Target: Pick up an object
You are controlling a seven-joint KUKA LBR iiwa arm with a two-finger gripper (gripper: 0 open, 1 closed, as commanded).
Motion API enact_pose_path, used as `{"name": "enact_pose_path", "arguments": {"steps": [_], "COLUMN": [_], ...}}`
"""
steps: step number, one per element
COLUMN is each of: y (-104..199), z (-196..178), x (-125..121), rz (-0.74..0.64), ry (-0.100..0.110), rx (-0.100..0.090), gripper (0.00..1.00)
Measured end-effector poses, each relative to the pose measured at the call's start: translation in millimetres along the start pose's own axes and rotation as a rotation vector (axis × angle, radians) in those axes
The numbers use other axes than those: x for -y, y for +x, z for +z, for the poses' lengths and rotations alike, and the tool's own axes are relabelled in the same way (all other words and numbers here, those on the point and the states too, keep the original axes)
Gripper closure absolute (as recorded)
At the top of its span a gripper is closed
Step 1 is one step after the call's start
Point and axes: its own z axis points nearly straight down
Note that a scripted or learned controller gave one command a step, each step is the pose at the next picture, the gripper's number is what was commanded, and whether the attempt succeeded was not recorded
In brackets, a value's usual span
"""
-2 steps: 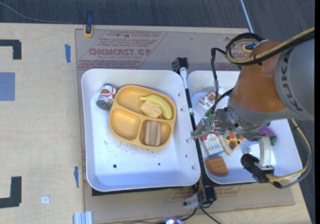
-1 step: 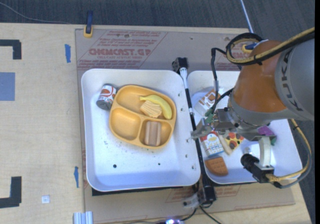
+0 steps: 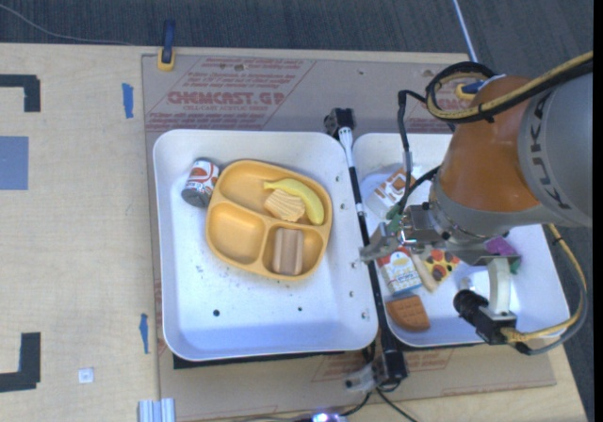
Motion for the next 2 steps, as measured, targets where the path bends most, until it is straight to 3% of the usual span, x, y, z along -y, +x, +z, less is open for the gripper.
{"name": "enact_pose_path", "arguments": {"steps": [2], "y": [0.0], "z": [0.0], "x": [0.0], "rz": [0.0], "ry": [0.0], "rx": [0.0], "gripper": [0.0]}}
